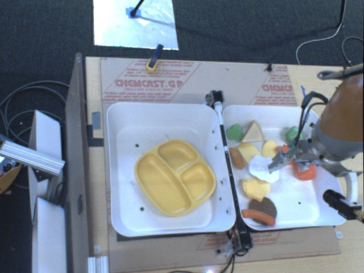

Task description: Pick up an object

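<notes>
The right bin (318,209) holds several toy food pieces. Among them are a green piece (234,132), a tan wedge (253,132), yellow pieces (248,151) (256,188), a white piece (261,168), a red-orange piece (306,173), a brown piece (267,207) and a red sausage (256,215). My gripper (280,161) is low over the middle of this bin, at the white piece's right edge and just left of the red-orange piece. The arm hides part of a second green piece (292,133).
The left bin (122,169) holds a yellow divided tray (173,177). A black divider bar (224,147) runs between the bins. The orange band of the arm (348,108) rises over the right bin's far right side. Cables lie on the floor at left.
</notes>
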`<move>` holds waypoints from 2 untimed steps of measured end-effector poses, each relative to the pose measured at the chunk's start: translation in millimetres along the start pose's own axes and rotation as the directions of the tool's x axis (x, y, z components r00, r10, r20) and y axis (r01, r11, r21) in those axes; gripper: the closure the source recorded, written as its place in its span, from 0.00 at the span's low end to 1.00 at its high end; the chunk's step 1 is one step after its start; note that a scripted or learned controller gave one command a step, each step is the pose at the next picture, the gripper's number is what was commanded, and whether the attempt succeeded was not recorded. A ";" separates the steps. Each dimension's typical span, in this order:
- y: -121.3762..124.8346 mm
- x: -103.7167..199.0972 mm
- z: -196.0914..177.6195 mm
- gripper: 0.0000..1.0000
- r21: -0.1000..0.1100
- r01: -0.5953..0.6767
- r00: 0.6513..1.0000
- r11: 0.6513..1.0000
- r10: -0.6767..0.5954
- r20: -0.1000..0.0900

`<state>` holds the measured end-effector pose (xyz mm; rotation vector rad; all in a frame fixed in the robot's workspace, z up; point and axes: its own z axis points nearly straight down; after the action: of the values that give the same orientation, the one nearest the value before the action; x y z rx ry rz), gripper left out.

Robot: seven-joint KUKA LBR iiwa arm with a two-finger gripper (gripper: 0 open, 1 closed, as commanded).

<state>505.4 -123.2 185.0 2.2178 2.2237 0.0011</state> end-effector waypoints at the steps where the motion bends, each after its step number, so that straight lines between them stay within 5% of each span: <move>1: -20.3 -70.8 103.8 0.00 0.001 -0.009 1.000 1.000 0.009 0.001; 2: 65.9 12.0 99.8 0.00 -0.007 0.012 1.000 1.000 -0.012 -0.002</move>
<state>571.4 -111.1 85.3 2.2022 2.2336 0.0113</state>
